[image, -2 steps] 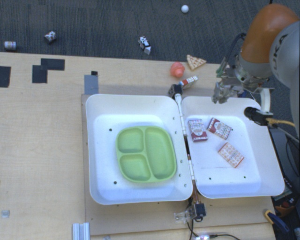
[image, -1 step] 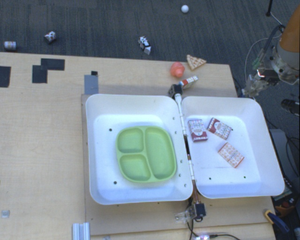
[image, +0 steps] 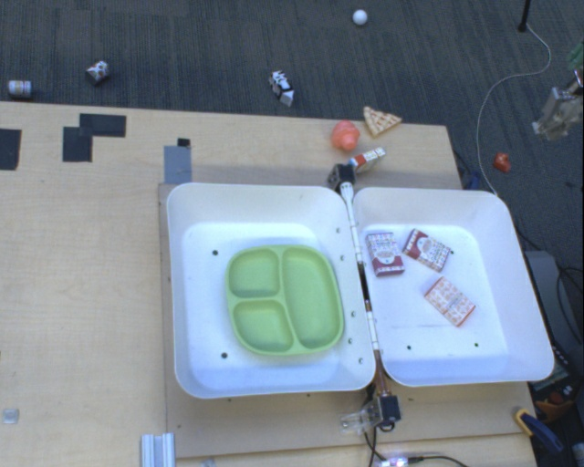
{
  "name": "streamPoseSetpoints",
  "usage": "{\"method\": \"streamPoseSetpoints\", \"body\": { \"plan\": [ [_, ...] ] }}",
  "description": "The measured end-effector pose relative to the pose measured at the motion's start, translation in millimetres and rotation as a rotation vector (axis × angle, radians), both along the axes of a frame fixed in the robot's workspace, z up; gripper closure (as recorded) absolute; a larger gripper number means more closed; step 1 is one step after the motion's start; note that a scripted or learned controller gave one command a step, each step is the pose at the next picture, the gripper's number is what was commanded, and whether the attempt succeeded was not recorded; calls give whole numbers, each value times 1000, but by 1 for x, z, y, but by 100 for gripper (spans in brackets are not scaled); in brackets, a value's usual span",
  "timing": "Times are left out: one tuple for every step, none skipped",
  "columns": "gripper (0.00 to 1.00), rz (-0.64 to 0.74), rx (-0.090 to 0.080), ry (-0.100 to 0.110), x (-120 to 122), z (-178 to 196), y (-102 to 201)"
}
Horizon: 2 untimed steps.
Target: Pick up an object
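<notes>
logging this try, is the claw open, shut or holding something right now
claw: cannot be told; it is a blur near the right edge, off the bench

— What lies past the bins? 
— On the bench's far edge, an orange ball, a pizza-slice toy just right of it, and a small red-tipped tube nearer.

— And on the carpet? 
— A white ball far off, a black-and-white scrap, and a small red piece at the right.
</notes>
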<state>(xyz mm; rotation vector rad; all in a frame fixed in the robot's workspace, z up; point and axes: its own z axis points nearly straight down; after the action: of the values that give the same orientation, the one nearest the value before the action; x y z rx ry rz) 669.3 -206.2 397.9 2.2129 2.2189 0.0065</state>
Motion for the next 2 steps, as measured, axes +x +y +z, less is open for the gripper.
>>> {"method": "streamPoseSetpoints", "body": {
  "plan": [
    [100,0,4,8,-1,-214,1],
    [100,3,0,-2,1,-73,2]
  ]
}}
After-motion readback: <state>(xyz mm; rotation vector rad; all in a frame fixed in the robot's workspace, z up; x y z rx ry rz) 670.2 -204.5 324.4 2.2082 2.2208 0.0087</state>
